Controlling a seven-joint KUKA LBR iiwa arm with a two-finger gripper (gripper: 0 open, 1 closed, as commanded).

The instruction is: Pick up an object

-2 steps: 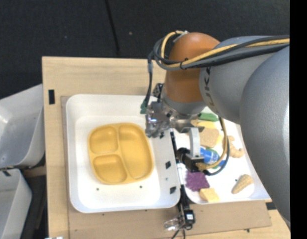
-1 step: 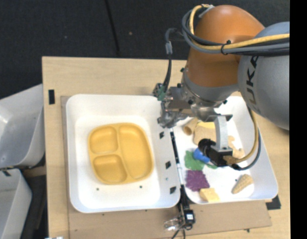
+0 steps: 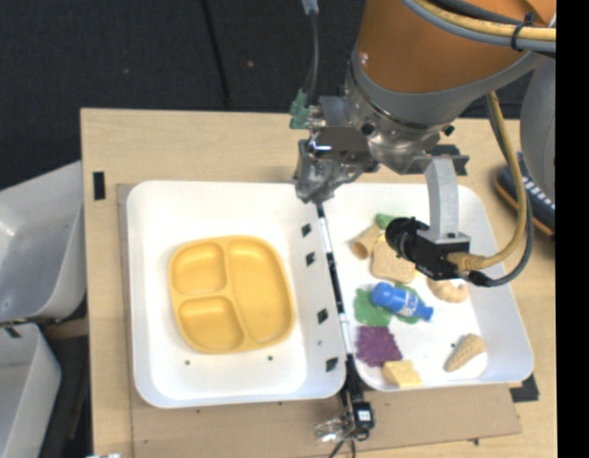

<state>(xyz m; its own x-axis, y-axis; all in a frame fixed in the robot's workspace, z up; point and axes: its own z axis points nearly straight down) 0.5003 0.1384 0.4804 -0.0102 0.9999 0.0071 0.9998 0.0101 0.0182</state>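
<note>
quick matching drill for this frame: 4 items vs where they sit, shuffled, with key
Items:
1. yellow divided plate
2. blue bottle
3. purple grapes
4. claw

Places:
A. right bin, just below the green piece
B. above the top end of the divider between the bins
C. middle of the left bin
D. right bin, lying on the green piece

Pairs: 1-C, 2-D, 3-A, 4-B

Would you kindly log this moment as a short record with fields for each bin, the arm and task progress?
left bin: yellow divided plate
right bin: blue bottle, purple piece, green piece, several tan food pieces
gripper: above the bins' far edge, near the divider
arm: enters from the right
progress: nothing seen between the fingers
</note>
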